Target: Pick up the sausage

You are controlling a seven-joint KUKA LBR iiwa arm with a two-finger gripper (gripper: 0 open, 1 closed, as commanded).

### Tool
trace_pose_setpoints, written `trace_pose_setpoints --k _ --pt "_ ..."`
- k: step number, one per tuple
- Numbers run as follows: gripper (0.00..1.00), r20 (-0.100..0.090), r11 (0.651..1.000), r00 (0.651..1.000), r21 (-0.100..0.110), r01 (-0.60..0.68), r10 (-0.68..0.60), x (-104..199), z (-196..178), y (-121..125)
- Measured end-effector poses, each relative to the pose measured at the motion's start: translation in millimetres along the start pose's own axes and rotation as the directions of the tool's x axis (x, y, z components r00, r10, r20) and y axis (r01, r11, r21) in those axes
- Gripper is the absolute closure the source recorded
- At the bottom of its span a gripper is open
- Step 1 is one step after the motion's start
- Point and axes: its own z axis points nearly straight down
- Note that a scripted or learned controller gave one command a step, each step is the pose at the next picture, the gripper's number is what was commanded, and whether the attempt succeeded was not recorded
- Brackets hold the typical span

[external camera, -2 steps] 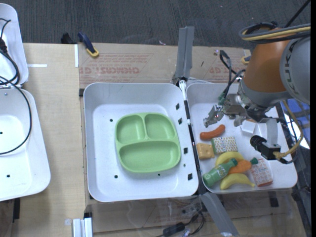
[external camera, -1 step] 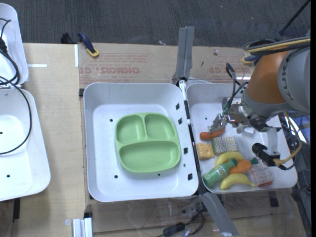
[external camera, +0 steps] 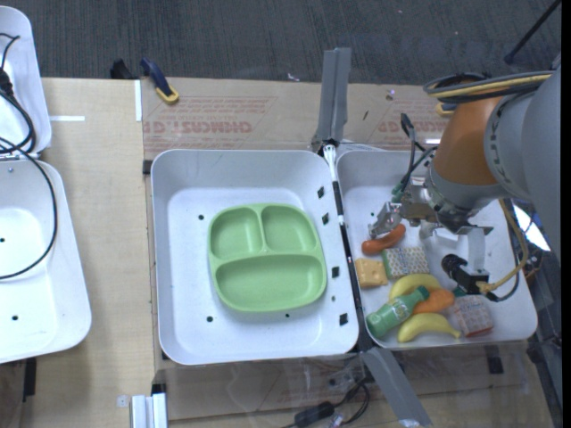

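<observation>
The sausage point(external camera: 383, 241), short and orange-red, lies aslant in the right bin point(external camera: 357, 181) near its left wall. My gripper point(external camera: 391, 220) hangs right over the sausage's upper right end, very close to it or touching it. The grey arm with its orange band point(external camera: 468, 145) reaches in from the right and hides the bin's far right part.
Just below the sausage lie a tan square cracker point(external camera: 370, 273), a speckled block point(external camera: 406, 261), two bananas point(external camera: 416, 285), a green bottle point(external camera: 397, 311), a carrot point(external camera: 435, 301) and a red-and-white pack point(external camera: 473, 316). The left bin point(external camera: 178, 239) holds a green divided plate point(external camera: 266, 257).
</observation>
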Motion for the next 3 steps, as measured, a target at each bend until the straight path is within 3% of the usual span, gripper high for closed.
trace_pose_setpoints --k 1,2,3 --pt "1.00 -0.001 1.000 1.000 0.004 -0.002 0.002 -0.4 -6.0 0.3" --pt "1.00 -0.001 1.000 1.000 0.008 -0.001 0.001 -0.6 -11.6 0.4" --pt "1.00 0.002 0.993 0.993 0.001 -0.116 0.116 84.0 -100.3 -6.3"
